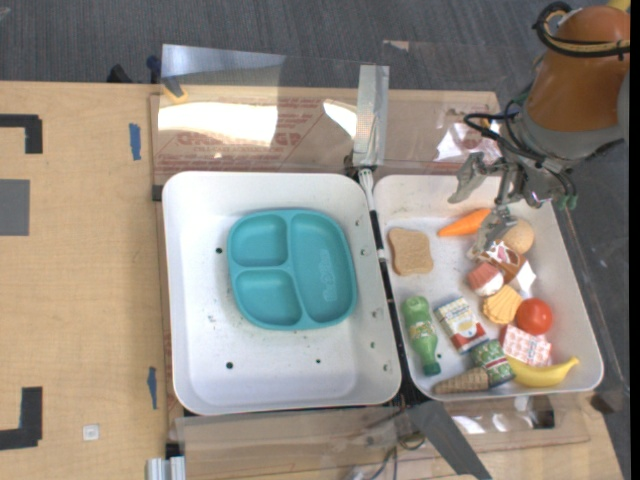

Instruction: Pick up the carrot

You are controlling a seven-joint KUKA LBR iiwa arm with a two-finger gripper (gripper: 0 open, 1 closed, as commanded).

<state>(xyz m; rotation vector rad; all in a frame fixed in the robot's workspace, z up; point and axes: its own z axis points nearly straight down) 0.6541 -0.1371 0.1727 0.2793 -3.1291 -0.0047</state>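
The orange carrot (460, 225) lies in the right bin (585, 343) near its back, pointing left, between a bread slice and a heap of toy food. My gripper (484, 198) hangs just above the carrot's thick right end. Its two metal fingers (467, 179) are spread open, one behind the carrot and one reaching down by its right end. Nothing is gripped between them. The carrot rests on the bin floor.
A bread slice (410, 251), green bottle (420, 333), juice box (458, 323), tomato (535, 315), banana (541, 372), cone (462, 382) and other toy food crowd the right bin. The left bin (200, 348) holds a teal divided plate (293, 268).
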